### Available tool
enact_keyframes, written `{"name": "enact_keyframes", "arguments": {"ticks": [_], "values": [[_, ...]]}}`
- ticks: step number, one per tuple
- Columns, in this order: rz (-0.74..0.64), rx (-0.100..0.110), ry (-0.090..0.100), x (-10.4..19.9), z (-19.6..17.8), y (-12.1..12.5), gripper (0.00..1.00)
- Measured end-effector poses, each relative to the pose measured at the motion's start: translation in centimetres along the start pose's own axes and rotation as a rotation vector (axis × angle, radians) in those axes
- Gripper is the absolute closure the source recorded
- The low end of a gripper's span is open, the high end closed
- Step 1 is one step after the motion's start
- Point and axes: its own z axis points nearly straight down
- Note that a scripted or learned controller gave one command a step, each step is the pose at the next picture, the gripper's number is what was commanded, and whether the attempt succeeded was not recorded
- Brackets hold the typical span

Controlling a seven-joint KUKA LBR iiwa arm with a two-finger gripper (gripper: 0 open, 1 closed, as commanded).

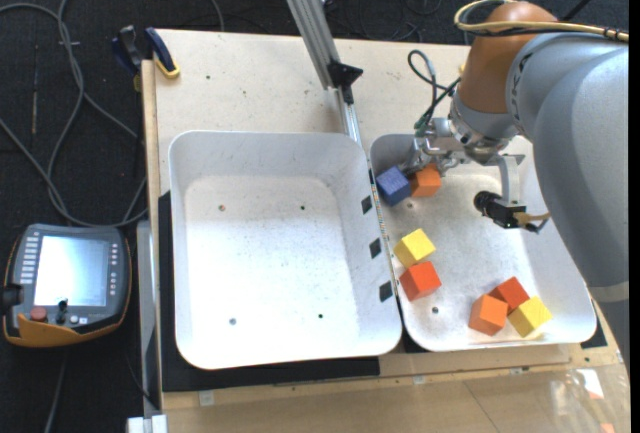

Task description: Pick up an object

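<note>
Reaching in from the right, the grey arm with its orange band hangs its end effector over the far left corner of the right bin. Whether the end effector is spread or pressed together cannot be told from this slant, as the wrist hides it. Directly under it sit two cubes touching each other: one blue cube to the left and one small orange cube to the right.

The right bin carries seven cubes in all. Near the dividing rim lie a yellow cube and, just nearer, a red-orange cube. At the near right a cluster of three touches: an orange cube, a red cube and a second yellow cube.

The left bin sits beside it on the bench. A handheld control pendant lies on the floor at the far left.
</note>
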Motion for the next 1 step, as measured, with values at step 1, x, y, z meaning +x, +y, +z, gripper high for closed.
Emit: {"name": "enact_keyframes", "arguments": {"ticks": [1], "values": [[0.004, 0.014, 0.008, -0.60, 0.16, -2.22, 1.00]]}}
